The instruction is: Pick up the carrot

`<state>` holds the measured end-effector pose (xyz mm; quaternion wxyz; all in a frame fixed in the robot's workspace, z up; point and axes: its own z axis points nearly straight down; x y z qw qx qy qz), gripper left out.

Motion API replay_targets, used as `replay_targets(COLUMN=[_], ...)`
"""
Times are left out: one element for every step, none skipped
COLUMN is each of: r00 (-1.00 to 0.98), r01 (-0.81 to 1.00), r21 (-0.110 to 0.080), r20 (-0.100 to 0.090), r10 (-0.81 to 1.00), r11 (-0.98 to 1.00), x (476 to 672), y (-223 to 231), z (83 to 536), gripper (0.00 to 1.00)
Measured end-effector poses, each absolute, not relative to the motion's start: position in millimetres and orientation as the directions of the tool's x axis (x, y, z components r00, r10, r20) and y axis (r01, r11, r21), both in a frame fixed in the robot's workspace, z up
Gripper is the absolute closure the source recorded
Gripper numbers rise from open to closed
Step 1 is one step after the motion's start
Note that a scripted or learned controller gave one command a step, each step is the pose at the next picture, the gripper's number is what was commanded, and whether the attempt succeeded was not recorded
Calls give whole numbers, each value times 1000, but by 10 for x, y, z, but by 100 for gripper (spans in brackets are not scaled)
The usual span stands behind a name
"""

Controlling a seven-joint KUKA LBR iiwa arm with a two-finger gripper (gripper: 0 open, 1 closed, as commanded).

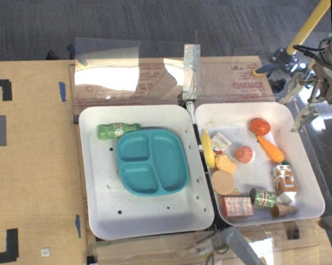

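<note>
Nearest you, the right bin [309, 205] crowds its small packages. The carrot [270, 147] lies loose on its floor, slanted, just short and left of the pincer [306, 101], which hangs over the far rim, probably clear for approach. Open or closed, you cannot tell.

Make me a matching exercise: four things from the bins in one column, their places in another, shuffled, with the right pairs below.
Things:
1. carrot
2. green bottle
3. teal plate
4. banana

Places:
A. middle of the left bin
B. right bin, just below the tomato
C. left edge of the right bin
D. left bin, far left corner

Pairs: 1-B, 2-D, 3-A, 4-C
</note>
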<state>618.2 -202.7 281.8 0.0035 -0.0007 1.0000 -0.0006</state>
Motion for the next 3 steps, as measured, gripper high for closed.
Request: replay_targets(r00=[-982, -987, -987], r01=[-186, -160, -162], r21=[-5, -1, -6], r20=[-14, -9, -25], r10=[-187, -160, -162], r11=[982, 987, 987], x=[6196, 6060, 6108], y=[-1602, -1621, -1607], z=[1005, 889, 1039], gripper=[0, 0, 100])
